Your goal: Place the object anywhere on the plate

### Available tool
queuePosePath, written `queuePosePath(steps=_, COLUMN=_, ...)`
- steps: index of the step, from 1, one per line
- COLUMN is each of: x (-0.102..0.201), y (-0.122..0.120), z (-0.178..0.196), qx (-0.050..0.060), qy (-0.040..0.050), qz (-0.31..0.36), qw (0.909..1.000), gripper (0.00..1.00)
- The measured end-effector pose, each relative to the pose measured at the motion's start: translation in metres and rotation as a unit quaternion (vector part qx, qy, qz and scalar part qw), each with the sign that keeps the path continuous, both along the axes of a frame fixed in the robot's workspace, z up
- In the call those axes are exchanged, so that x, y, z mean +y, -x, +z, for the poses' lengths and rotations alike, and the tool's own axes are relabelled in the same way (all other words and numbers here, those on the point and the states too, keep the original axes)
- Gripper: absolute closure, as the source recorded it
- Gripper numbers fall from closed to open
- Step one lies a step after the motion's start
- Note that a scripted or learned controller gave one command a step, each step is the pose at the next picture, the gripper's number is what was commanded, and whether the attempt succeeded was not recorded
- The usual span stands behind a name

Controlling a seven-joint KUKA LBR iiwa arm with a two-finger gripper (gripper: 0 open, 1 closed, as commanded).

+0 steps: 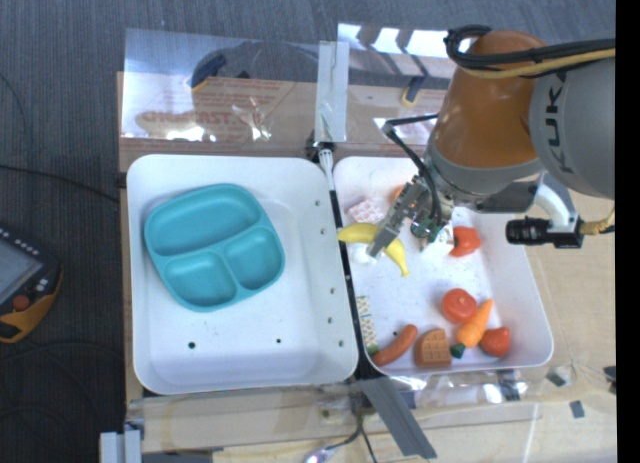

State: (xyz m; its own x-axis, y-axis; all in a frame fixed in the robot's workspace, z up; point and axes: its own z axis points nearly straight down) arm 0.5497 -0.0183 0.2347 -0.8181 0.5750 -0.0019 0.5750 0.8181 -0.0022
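The teal plate [213,245] lies bare in the left bin [240,351], ready to receive. In the right bin [520,291], the gripper [392,231] hangs low over the banana [375,240], presumably the chosen object; its grip cannot be judged.

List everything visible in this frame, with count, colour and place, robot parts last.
plate: one, teal, three compartments, in the left bin
left bin: one, white, left half of the bench
right bin: one, white, right half of the bench
banana: one, yellow, upper left of the right bin, under the hand
tomato: one, red, lower middle of the right bin
carrot: one, orange, beside the tomato
sausage: one, reddish, near the front wall of the right bin
other toy foods: several, red, brown and pale, scattered in the right bin
arm: one, grey with orange band, above the right bin
hand: one, dark, over the banana
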Motion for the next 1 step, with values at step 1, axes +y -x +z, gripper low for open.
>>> queuePosePath(steps=1, x=0.0749, y=-0.0167, z=0.0269, qx=0.0, qy=-0.0013, qz=0.019, qw=0.9998, gripper=1.0)
